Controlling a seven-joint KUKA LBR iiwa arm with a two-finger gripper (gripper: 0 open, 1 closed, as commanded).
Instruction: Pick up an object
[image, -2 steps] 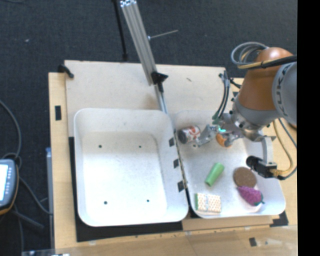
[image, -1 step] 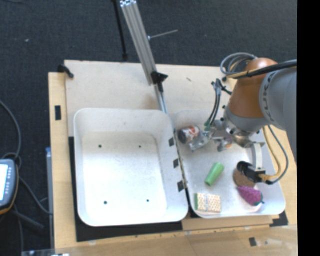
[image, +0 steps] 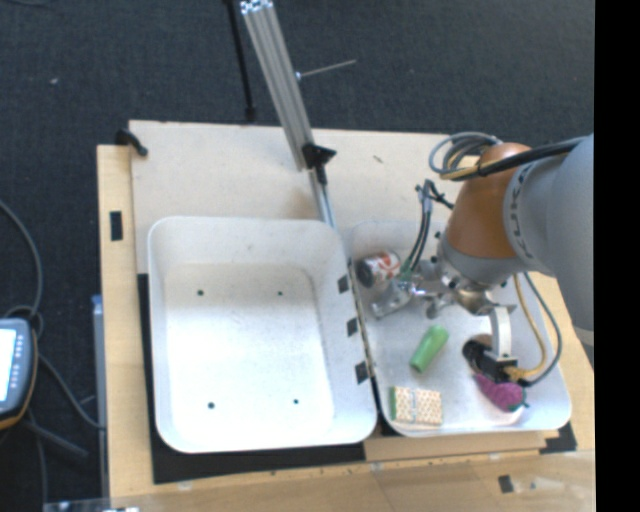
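A: While the gripper (image: 405, 292) is hovering over the right bin (image: 555, 415), where's the target lying?

B: Green cylinder (image: 429, 348), just near-right of it, long axis running near-left to far-right. Can't tell whether the gripper's clenched or released.

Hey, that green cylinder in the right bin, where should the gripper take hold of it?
Grip the green cylinder at mid-length, coming straight down, fingers closing across its narrow width. It lies flat, tilted diagonally, with bare floor of the right bin on both long sides.

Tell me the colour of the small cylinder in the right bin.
The cylinder is green, seen in the camera view.
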